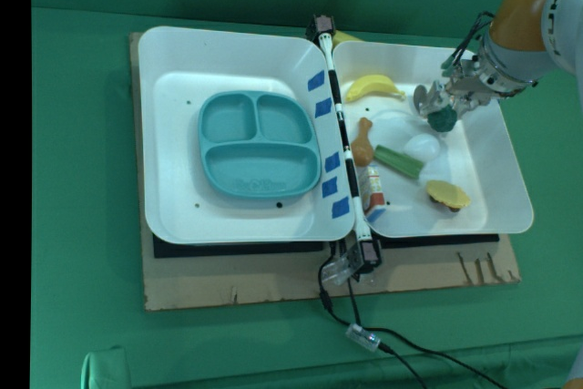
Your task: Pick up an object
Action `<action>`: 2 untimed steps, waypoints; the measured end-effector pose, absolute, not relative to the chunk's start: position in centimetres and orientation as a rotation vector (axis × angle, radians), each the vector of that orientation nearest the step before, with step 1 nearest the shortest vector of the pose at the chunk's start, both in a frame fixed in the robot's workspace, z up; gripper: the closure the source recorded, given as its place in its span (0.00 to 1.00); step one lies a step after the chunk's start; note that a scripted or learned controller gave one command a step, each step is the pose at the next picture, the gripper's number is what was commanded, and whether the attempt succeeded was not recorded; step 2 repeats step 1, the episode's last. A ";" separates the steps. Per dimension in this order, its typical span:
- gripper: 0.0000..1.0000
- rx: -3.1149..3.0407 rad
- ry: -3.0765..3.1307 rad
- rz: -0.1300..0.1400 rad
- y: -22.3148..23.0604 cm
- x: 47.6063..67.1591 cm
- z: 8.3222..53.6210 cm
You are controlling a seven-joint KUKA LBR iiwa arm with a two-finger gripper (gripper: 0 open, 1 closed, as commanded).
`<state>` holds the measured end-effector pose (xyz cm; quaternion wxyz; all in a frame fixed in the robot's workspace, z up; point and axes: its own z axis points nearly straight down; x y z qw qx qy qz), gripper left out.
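**Gripper over a dark green piece in the right bin**

You have the gripper (444, 109) low in the right bin (510, 187), just right of the banana (374, 87). A small dark green object (444, 119) sits at its tips; whether the fingers are spread or pinching it, you cannot tell. If they only graze it, expect it to slip free as the arm lifts. That piece looks rounded, with no clear long axis. The banana's long axis runs left to right, ends curving downward.
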<state>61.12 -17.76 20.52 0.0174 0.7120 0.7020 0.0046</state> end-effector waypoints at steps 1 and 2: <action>1.00 2.218 2.201 0.006 -19.0 58.2 37.6; 1.00 2.218 2.201 0.006 -19.0 58.2 37.6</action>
